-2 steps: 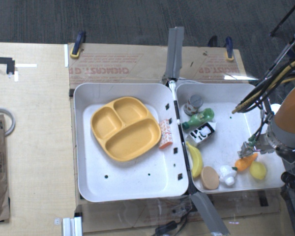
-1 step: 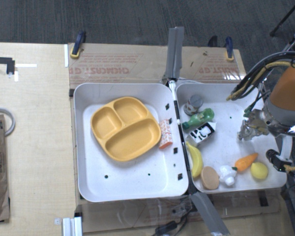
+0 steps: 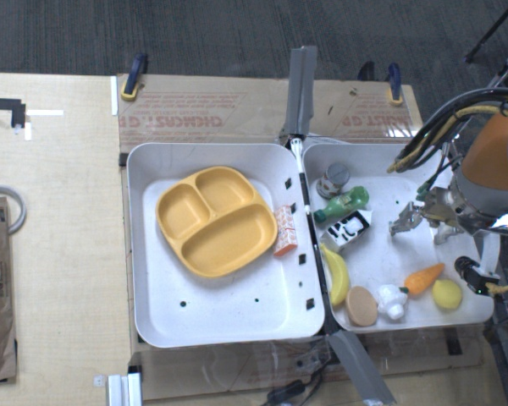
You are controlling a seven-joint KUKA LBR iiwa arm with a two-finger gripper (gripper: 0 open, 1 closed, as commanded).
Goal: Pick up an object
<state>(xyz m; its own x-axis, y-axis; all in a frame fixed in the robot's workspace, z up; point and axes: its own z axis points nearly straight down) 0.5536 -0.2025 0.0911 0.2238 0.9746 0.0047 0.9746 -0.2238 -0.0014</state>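
My pincer hangs over the right bin, near its right side. Its two fingers look spread apart a little, with nothing between them. I am not holding anything.

The thing closest to me is the carrot. It lies on the bin floor just below my pincer in the picture, toward the front edge of the desk. Its long way runs on a slant, with the fat end up and to the right and the thin end down and to the left. I think I should turn my fingers so they close across the thin way, not along the long way.

A lemon sits just beside the carrot on the right. A small white thing touches its left end. So I think there is not much room, and I could bump them.

The green bottle and the banana are farther off to the left. The yellow plate is in the other bin.
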